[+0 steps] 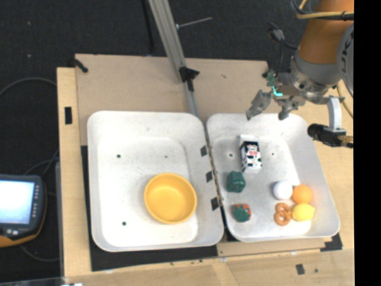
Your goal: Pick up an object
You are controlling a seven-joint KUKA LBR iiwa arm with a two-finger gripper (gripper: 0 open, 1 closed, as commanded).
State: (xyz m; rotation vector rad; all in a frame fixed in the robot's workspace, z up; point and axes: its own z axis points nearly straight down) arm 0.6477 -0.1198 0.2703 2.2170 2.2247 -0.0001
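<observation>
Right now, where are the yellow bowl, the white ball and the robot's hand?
yellow bowl [170,198], camera view, middle of its hollow.
white ball [282,190], camera view, its top.
hand [269,108], camera view, midway between its two fingertips.

I see two bins side by side on the bench: the left bin [107,159] holds a bowl [170,198] toward its near right part. In the right bin [315,159], a small carton [251,153] lies near the middle, a block [236,182] sits just nearer and left of it, and a small toy [241,213] nearer still. A ball [282,190], two round fruits [302,194] [303,212] and a pretzel [283,214] cluster at the near right corner, and the gripper [271,107] hangs over the far edge.
</observation>
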